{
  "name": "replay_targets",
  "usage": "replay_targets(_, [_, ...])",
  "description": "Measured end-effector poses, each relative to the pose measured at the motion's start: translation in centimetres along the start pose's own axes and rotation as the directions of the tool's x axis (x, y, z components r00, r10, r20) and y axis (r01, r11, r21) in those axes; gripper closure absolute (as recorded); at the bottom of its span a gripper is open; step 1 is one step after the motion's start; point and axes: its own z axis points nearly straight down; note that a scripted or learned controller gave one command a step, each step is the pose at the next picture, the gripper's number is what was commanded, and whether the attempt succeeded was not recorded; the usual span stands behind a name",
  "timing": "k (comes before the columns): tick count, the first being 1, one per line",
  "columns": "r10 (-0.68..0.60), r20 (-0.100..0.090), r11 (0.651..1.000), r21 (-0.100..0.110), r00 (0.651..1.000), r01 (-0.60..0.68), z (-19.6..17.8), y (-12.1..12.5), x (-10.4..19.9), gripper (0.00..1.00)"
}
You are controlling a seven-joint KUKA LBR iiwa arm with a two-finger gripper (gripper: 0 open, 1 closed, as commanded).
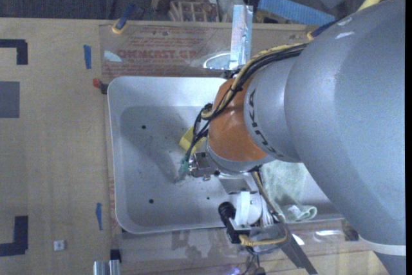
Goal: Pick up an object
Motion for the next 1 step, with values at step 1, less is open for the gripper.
replay_targets(1, [-0.28,-0.002,0.96,0.008,0.96,0.28,-9.44,-1.71,-8.29,0.0])
